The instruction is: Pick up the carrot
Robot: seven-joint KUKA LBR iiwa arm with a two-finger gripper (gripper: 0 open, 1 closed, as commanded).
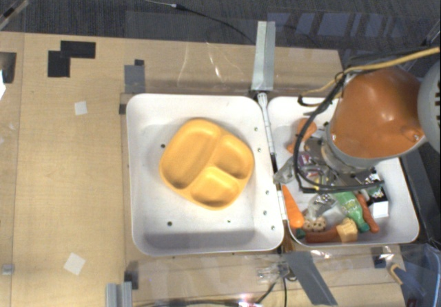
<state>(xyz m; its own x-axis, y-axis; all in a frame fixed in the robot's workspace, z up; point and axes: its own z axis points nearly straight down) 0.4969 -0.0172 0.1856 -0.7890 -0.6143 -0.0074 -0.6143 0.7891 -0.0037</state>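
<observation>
Since the left bin (138,161) carries a yellow divided plate (207,162), it serves as the receiving side. Moving right, the carrot (294,210) lies against the near-left wall of the right bin (412,226), beside mixed toy food (348,219). Above it hangs the arm's orange band (375,116); the gripper's state cannot be told.
</observation>
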